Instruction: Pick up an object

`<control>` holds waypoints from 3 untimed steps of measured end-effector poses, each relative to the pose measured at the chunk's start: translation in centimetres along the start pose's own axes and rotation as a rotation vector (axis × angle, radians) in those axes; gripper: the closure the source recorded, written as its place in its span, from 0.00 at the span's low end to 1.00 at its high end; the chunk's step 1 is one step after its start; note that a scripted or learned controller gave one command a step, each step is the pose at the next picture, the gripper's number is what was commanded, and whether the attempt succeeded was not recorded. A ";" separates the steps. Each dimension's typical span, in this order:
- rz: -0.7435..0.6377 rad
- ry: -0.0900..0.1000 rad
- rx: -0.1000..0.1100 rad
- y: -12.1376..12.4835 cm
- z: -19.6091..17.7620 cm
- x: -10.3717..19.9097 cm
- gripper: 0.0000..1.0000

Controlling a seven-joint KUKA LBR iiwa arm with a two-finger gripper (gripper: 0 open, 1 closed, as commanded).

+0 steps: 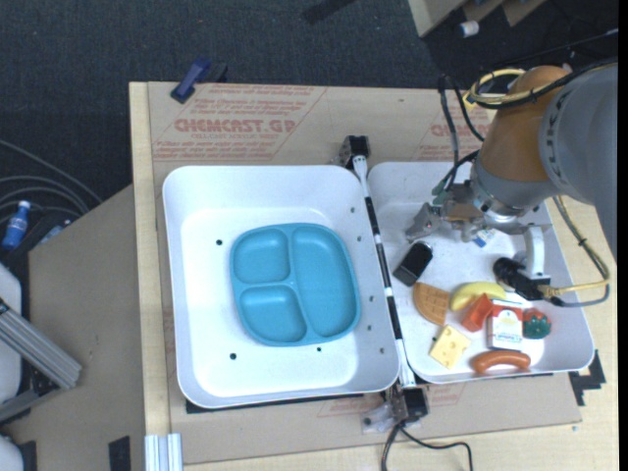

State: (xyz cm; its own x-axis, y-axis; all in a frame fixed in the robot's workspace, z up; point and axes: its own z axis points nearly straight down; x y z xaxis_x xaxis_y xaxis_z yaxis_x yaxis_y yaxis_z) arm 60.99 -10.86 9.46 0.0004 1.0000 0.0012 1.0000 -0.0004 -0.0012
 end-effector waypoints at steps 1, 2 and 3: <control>-0.001 -0.001 -0.002 5.4 1.0 1.1 0.00; 0.000 -0.001 0.002 -3.3 1.0 1.4 0.00; 0.001 0.000 -0.001 -3.2 0.0 1.5 1.00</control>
State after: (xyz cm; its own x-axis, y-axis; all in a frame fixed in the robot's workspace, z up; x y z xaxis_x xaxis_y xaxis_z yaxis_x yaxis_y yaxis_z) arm 57.77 -9.37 9.44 0.0015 1.0000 0.0008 1.0000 -0.0015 -0.0002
